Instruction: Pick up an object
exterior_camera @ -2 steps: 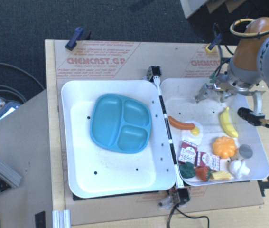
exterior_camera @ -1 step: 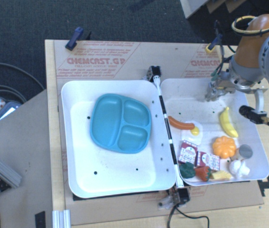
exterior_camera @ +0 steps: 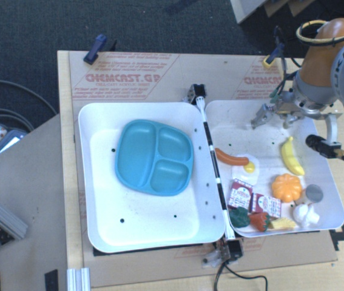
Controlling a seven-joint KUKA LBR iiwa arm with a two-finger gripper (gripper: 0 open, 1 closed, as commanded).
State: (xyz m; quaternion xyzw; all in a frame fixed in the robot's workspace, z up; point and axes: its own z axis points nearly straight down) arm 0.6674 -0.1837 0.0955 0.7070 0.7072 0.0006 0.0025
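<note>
My gripper (exterior_camera: 275,116) hangs over the back of the right bin (exterior_camera: 232,117), its fingers spread apart with nothing between them. The toy food lies in front of it. A yellow banana (exterior_camera: 291,156) is just below the gripper. A red sausage (exterior_camera: 232,158) and a fried egg (exterior_camera: 249,167) lie to the left. An orange pumpkin (exterior_camera: 287,187), a grey disc (exterior_camera: 313,193) and a white garlic (exterior_camera: 305,212) sit at the front right. Two red-and-white cartons (exterior_camera: 241,194), a green vegetable (exterior_camera: 238,216), a strawberry (exterior_camera: 258,221) and a yellow piece (exterior_camera: 283,224) crowd the front edge.
The left bin (exterior_camera: 99,211) holds a blue divided plate (exterior_camera: 155,157). A black clamp (exterior_camera: 197,92) sits at the back where the two bins meet. A blue clip (exterior_camera: 94,49) lies on the board's back left corner. Cables run near the arm at the right.
</note>
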